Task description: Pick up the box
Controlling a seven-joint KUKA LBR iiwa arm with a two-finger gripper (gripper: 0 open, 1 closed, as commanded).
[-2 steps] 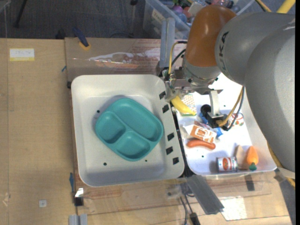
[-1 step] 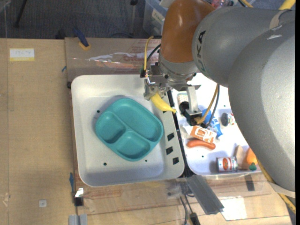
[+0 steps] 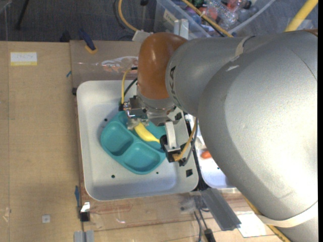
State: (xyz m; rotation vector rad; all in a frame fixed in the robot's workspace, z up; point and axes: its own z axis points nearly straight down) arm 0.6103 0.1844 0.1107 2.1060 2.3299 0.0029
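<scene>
Approach step, by my read. Gripper [image 3: 146, 119] hangs over the teal tray's [image 3: 121, 142] far rim, touching or just above the yellow piece [image 3: 145, 133]. Grip state: cannot tell. Box location: cannot tell, since the arm hides everything right of the tray. Find it before you descend.

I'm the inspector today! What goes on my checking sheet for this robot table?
Surface: brown bench bearing a white bin; a second bin peeks out under the arm.
Job's things: teal two-part container, maybe the box, lying in the white bin.
Clutter: yellow banana-like thing on the container; small orange thing in the second bin.
Grippers: the gripper is over the container's rim, by the yellow thing.
Cables: yellow cable running up from the wrist.
Surroundings: clear tub of odds and ends behind the bench.
</scene>
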